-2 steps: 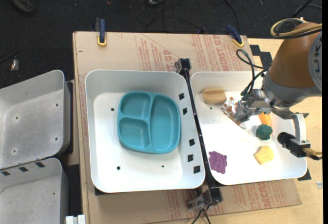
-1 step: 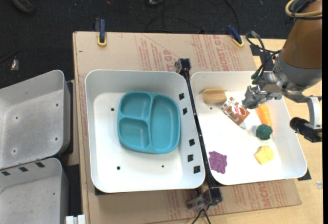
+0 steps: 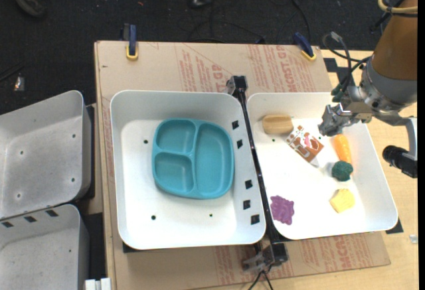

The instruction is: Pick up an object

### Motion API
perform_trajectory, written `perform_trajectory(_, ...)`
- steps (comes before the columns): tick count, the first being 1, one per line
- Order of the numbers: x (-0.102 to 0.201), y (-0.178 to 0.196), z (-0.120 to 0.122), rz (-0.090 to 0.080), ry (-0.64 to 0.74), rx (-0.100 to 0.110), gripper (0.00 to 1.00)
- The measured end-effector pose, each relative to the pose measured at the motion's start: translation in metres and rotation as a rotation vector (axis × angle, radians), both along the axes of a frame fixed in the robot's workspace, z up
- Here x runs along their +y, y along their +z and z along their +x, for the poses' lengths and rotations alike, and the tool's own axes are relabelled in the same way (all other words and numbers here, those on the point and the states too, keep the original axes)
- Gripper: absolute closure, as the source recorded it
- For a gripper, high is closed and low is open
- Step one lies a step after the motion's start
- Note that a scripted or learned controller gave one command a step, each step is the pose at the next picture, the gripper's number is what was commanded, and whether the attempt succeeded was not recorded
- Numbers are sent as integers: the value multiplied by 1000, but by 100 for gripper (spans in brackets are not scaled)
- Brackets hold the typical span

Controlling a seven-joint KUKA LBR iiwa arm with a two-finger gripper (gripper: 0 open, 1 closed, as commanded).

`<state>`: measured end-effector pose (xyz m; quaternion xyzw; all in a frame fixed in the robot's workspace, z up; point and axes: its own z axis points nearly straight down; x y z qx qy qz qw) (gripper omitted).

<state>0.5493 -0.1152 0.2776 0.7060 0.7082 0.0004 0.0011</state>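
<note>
The right bin holds a tan bread roll, a red and white packet, an orange carrot, a dark green lump, a yellow block and a purple bunch. My gripper hangs over the bin's upper right part, just above the carrot's top end and right of the packet. Its dark fingers point down and left. Nothing shows between them.
The left bin carries a teal divided tray. A black divider runs between the bins. Both sit on a cardboard sheet held by clamps. Grey trays lie off the bench at left.
</note>
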Motion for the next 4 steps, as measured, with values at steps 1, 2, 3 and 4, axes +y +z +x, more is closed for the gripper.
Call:
perform_trajectory(1, 55, -17, 10, 2, 4, 4, 100)
perform_trajectory(2, 111, -30, 31, 1, 4, 1, 100)
perform_trajectory(3, 166, -28, 37, 1, 4, 1, 100)
perform_trajectory(4, 212, -39, 45, 0, 2, 1, 100)
